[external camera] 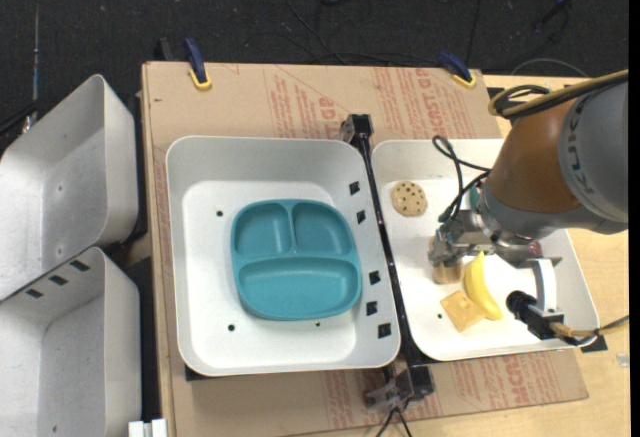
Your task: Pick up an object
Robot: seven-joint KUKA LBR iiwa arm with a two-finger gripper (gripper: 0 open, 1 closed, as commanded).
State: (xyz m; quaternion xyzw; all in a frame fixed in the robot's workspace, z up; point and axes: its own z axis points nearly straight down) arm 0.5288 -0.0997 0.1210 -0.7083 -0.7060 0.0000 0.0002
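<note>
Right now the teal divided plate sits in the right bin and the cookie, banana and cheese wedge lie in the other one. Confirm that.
Not quite. The camera view shows the teal divided plate in the left bin, not the right. The cookie, banana and cheese wedge lie in the other one, the right bin, where the gripper is lowered.

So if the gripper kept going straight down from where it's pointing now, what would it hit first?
Most likely the banana, which lies directly beside and below the gripper in the right bin. Depth is hard to judge from this slanted view, so it could instead land on the bin floor just beside the banana.
</note>
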